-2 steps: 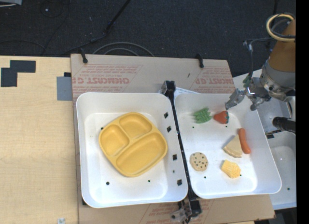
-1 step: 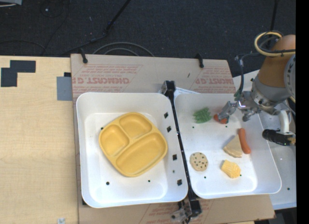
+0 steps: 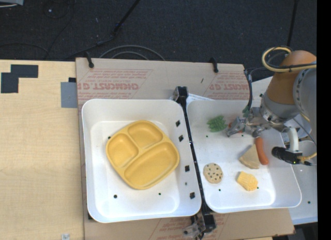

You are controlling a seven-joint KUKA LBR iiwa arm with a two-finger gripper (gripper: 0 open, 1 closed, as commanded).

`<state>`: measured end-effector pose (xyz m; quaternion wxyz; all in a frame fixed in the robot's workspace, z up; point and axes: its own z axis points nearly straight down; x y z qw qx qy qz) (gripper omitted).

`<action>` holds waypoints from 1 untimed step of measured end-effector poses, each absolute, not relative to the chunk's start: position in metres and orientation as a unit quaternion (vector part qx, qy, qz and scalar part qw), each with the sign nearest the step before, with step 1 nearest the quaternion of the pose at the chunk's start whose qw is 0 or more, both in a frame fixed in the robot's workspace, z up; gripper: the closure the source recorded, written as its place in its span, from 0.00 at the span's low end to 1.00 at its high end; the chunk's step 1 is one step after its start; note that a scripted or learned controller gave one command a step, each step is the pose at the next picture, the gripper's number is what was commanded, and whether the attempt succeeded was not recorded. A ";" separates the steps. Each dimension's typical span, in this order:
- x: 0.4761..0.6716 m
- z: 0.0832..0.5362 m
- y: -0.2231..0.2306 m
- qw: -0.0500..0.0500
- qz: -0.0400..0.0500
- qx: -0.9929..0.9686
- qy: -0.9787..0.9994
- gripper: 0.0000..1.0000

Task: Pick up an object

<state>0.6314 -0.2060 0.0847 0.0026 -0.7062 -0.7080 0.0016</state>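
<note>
At the right edge of the bench we find the arm (image 3: 289, 86), its grey body and orange band leaning in low over the far right part of the right bin (image 3: 282, 200). The wrist tilts down and toward the left, so the gripper (image 3: 239, 128) reaches out across the bin's back half, just above the white floor. Its small metal fingers point left toward a green leafy piece (image 3: 216, 123), which lies just beside the tips; we cannot tell whether they touch it, and at this size we cannot tell how wide the fingers stand or whether anything sits between them. A yellow cable loop (image 3: 276, 58) curls over the top of the arm.

In the same bin we see four more things. An orange carrot-like stick (image 3: 262, 150) lies just below the wrist, touching a tan wedge (image 3: 250, 159) on its left. Nearer the front edge sits a yellow block (image 3: 247, 181), and to its left, apart from it, a round cookie with dark chips (image 3: 213, 173) near the divider between the bins.

The left bin (image 3: 98, 192) holds a yellow divided tray (image 3: 143, 154), turned at a slant, with three compartments. Both bins rest on a cardboard sheet (image 3: 155, 81).
</note>
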 end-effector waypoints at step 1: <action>0.632 0.098 -0.206 0.001 0.001 -0.706 -0.708 1.00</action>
